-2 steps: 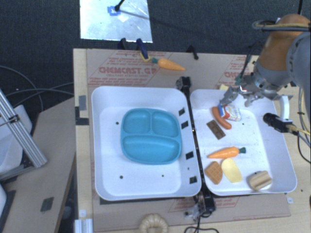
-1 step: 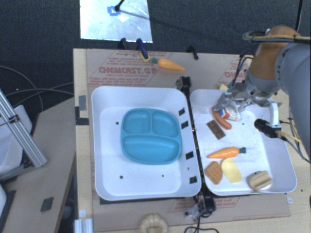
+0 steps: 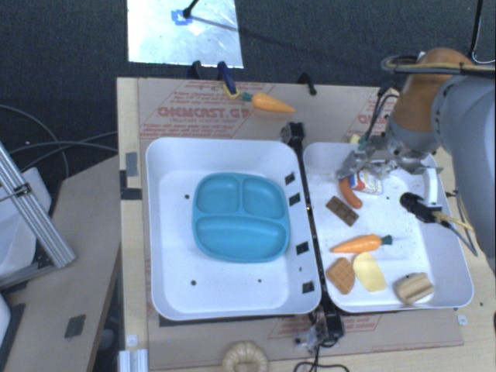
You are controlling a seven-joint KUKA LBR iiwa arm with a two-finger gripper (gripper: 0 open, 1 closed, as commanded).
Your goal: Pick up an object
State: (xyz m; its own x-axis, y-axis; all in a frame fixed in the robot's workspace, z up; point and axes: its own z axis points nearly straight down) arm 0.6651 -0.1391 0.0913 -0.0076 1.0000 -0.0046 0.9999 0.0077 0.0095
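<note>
1. My gripper (image 3: 363, 163) hangs low over the upper part of the right bin (image 3: 449, 273), reaching in from the right; whether it is spread or closed I cannot tell, and I see nothing clearly held in it.
2. A red sausage (image 3: 350, 193) lies just below my gripper, next to a small white packet (image 3: 370, 181).
3. A brown chocolate bar (image 3: 341, 210) sits below the sausage; lower still lie a carrot (image 3: 358, 244), a brown cracker (image 3: 339, 274), a yellow piece (image 3: 370, 272) and a bread roll (image 3: 413, 287).
4. The left bin (image 3: 167, 208) carries a blue divided plate (image 3: 240, 216).
5. A second carrot (image 3: 268, 103) rests on the desk (image 3: 186, 107), above the bins.
</note>
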